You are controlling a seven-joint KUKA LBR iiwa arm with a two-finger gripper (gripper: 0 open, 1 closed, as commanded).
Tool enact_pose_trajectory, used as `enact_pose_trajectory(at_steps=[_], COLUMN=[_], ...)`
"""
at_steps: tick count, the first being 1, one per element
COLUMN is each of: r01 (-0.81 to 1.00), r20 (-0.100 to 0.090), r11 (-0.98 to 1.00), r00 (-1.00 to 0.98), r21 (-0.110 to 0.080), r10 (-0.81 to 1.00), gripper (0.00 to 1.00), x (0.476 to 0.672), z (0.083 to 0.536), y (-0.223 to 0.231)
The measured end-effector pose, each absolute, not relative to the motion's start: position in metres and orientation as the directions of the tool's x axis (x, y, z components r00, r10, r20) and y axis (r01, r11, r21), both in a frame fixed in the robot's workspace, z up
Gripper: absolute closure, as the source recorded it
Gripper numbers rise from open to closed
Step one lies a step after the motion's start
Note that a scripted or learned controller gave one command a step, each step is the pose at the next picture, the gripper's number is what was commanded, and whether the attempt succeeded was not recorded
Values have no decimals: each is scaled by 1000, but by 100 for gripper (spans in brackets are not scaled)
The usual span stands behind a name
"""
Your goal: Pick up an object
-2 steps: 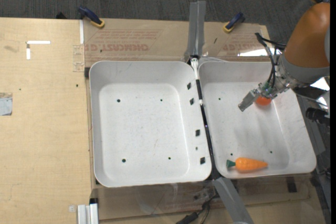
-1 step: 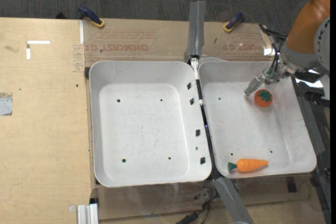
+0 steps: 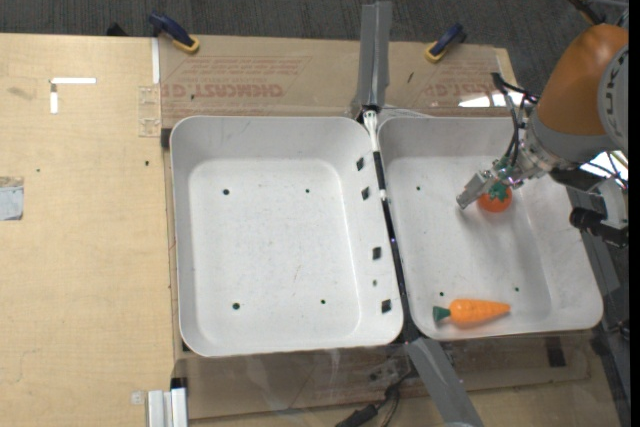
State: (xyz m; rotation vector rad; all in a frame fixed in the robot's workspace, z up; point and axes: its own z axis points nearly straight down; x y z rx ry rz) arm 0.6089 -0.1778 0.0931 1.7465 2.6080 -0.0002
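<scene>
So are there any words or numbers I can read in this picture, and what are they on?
"CHEMCAST GP": red print on the cardboard sheet behind the left bin, seen upside down; I'm fairly sure of the letters, not certain.
Smaller red print beneath it on the same sheet is too blurred to read.
Red print on the cardboard behind the right bin is also too blurred.

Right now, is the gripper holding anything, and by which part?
Cannot be told. The gripper sits at the small orange ball in the right bin, but a hold isn't visible.
</scene>
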Motion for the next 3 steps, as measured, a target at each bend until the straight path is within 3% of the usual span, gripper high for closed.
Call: enact_pose_trajectory(at_steps=[1, 2, 3], r01=[924, 943, 945], r20=[-5, -3, 0], r11=[382, 332, 327], r00=[-382, -332, -327], r21=[3, 2, -2], r10=[924, 943, 945], gripper=[100, 100, 100], x=[610, 660, 539], z=[103, 251, 256], y=[-178, -126, -74])
